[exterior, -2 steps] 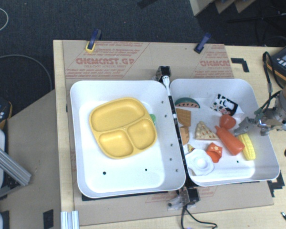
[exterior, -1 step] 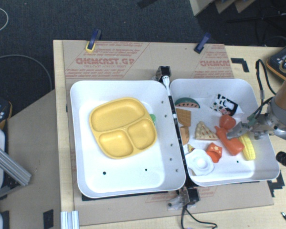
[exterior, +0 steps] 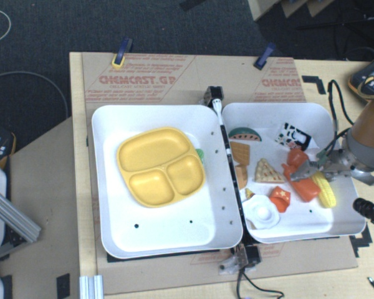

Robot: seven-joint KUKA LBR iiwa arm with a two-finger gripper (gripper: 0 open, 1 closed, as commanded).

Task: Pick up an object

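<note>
Your gripper (exterior: 306, 169) sits low in the right bin (exterior: 311, 114) near the worktop's right edge, over the red toys (exterior: 297, 159); whether its jaws are open, you cannot tell.

Glossy yellow plastic tray (exterior: 161, 174), smooth white plastic bins (exterior: 112, 229), matt brown board (exterior: 174, 73)

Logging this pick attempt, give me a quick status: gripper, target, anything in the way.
Gripper low in right bin, among toy food. Fingers' state unclear. Red piece and orange piece crowd it; corn beside.
</note>
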